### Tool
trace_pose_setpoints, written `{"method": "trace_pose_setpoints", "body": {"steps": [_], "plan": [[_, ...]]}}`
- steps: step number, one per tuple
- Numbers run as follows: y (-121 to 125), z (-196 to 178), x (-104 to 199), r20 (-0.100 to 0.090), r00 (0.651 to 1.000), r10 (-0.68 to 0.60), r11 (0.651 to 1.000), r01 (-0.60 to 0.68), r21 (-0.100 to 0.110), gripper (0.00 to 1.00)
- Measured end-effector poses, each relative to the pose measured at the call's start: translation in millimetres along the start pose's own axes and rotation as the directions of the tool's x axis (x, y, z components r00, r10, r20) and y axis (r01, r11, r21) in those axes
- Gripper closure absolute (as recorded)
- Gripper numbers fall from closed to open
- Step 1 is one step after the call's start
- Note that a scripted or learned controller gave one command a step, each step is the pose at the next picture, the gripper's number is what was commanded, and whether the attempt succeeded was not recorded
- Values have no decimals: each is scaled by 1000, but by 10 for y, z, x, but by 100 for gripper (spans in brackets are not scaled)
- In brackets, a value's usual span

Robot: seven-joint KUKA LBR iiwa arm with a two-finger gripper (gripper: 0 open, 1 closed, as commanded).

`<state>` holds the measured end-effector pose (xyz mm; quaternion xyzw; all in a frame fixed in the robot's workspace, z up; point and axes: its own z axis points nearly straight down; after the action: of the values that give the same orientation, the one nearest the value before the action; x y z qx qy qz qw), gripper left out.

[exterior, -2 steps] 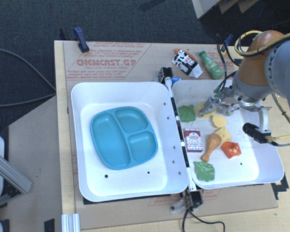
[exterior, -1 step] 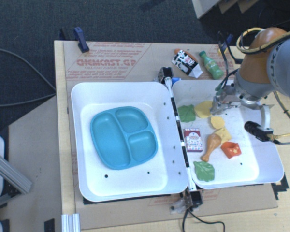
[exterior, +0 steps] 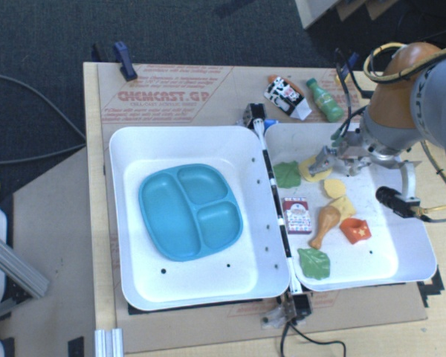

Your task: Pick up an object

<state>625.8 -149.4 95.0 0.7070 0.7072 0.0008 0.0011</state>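
The right bin (exterior: 401, 266) holds several toy foods. A green leaf (exterior: 287, 174) and a flat yellow piece (exterior: 312, 171) lie at its back left. Further forward are a yellow lump (exterior: 334, 189), a red carton (exterior: 296, 216), a chicken drumstick (exterior: 325, 224), a red piece (exterior: 355, 230) and a green lettuce leaf (exterior: 314, 262). My gripper (exterior: 333, 159) sits low over the back of this bin, just right of the flat yellow piece and above the yellow lump. The arm's grey wrist and orange band rise behind it to the right.
The left bin (exterior: 134, 274) carries a blue divided plate (exterior: 192, 210). On the bench behind the bins lie a cow-patterned carton (exterior: 286, 97) and a green bottle (exterior: 325, 100). A blue clamp (exterior: 123, 59) grips the bench's back left edge. Black cables run along the right bin's right side.
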Motion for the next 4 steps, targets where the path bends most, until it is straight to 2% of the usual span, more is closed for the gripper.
{"method": "trace_pose_setpoints", "body": {"steps": [1, 2, 3, 4], "plan": [[6, -103, 1, 0, 1000, 0, 1000, 0, -2, 100], [5, -101, 1, 0, 1000, 0, 1000, 0, -2, 0], [-226, 106, -110, -1, 1000, 1, 1000, -1, 5, 0], [-219, 2, -110, -1, 1000, 1, 1000, -1, 2, 100]]}}
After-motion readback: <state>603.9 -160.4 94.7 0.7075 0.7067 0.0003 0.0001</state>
